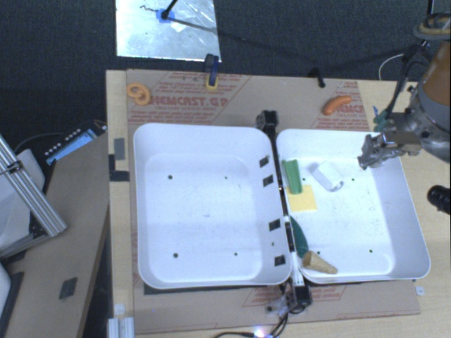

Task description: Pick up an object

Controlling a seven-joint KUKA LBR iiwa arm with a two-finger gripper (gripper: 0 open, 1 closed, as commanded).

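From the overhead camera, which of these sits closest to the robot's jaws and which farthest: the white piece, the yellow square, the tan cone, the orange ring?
Measured from the gripper, over the right bin's upper right:
1. White piece, just to its left in the right bin.
2. Yellow square, near that bin's left wall.
3. Tan cone, at that bin's bottom left corner.
4. Orange ring, on the board's far upper left.

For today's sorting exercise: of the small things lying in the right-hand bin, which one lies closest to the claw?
The white block, near the bin's far side. It lies just left of the claw, while the green bar, yellow pad and tan wedge lie farther off.
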